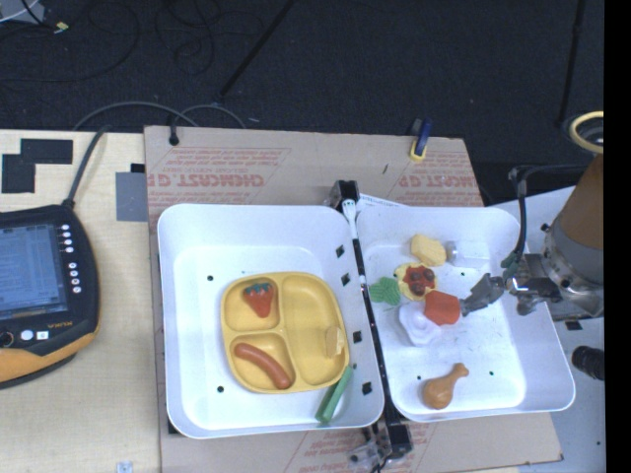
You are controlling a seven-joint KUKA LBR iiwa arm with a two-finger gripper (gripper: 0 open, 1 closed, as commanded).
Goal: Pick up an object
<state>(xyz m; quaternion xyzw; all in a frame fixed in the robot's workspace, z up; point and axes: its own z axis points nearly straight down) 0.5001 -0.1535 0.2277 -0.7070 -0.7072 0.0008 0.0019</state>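
Hovering hand beside orange block in right bin; grip state unclear.

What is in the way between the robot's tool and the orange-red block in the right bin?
Nothing visible. The tool sits just right of the orange-red block, with only bare floor of the right bin between them. The other toys crowd the block's far side: a white piece below-left, a red-topped yellow toy above-left.

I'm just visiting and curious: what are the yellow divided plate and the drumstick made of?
The yellow divided plate looks like moulded plastic: uniform colour, soft sheen, rounded compartment walls. The drumstick seems a plastic or rubbery toy, with a smooth, evenly tan surface; which of the two is unclear.
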